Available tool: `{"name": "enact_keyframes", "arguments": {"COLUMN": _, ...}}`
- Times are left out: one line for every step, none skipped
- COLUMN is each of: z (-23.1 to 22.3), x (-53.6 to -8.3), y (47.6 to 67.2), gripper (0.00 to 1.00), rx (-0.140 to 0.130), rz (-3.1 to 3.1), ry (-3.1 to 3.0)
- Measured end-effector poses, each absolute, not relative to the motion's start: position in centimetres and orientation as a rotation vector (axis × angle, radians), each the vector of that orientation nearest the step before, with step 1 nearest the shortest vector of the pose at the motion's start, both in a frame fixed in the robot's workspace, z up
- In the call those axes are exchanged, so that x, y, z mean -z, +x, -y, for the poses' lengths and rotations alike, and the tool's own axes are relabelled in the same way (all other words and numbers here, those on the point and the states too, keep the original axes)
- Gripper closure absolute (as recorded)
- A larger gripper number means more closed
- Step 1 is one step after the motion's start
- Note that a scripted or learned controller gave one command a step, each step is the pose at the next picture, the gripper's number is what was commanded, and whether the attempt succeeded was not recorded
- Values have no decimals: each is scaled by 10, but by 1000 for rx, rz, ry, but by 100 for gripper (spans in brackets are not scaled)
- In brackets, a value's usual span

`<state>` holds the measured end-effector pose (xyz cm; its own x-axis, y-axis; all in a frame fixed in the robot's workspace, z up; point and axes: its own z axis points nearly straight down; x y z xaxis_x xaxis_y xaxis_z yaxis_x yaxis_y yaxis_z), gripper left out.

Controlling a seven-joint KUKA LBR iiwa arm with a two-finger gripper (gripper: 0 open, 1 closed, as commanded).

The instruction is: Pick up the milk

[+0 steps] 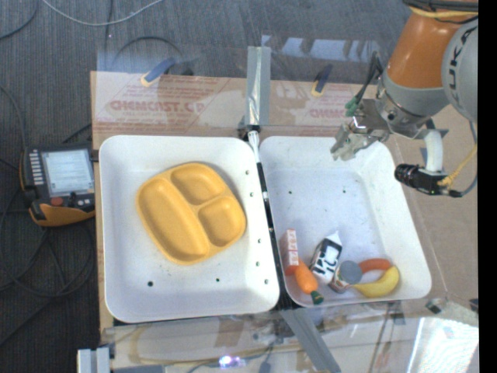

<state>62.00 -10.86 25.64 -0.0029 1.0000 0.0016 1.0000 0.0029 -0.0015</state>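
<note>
Lies tilted: milk point(327, 257), long axis diagonal, top toward upper right (black-and-white carton). Fingers point(347, 148) hard to judge, nothing visibly held.

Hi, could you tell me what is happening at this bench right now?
A grey and orange robot arm reaches in from the right, its hand hovering over the far edge of the right bin. The milk carton it is meant to pick up lies untouched at that bin's near end, among a banana, a carrot and other small items. The left bin holds a yellow divided tray.
</note>
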Motion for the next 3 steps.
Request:
{"name": "enact_keyframes", "arguments": {"z": 108, "x": -139, "y": 576, "gripper": 0, "rx": -1, "rz": 2420, "ry": -2000}}
{"name": "enact_keyframes", "arguments": {"z": 115, "x": -93, "y": 504, "gripper": 0, "rx": 16, "rz": 2467, "ry": -1970}}
{"name": "enact_keyframes", "arguments": {"z": 107, "x": -94, "y": 493, "gripper": 0, "rx": 14, "rz": 2668, "ry": -1716}}
